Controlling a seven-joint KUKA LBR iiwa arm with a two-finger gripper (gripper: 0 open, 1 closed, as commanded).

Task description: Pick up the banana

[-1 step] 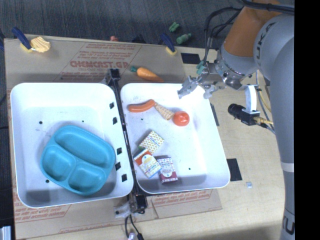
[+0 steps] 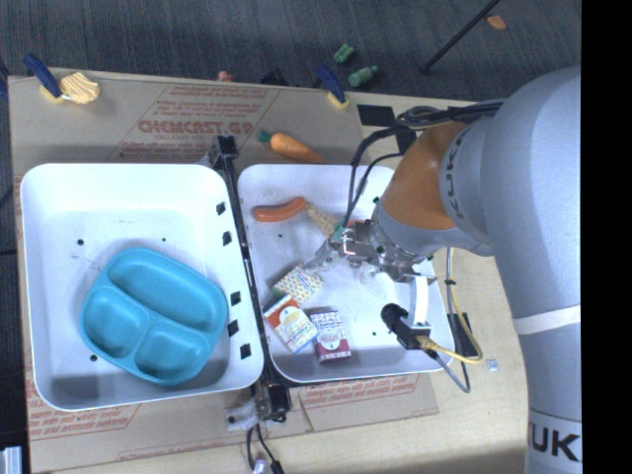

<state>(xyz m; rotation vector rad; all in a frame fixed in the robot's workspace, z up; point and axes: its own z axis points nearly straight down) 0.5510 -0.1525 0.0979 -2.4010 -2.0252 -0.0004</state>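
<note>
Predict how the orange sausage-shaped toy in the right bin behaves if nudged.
The sausage toy looks rounded and smooth, so a side push would probably make it roll or slip away across the flat floor of the right bin. It keeps a slight curve lying free, like a moulded toy, so it is likely stiff and light.

Two bins (image 2: 39,265), perhaps three packets (image 2: 292,324).
</note>
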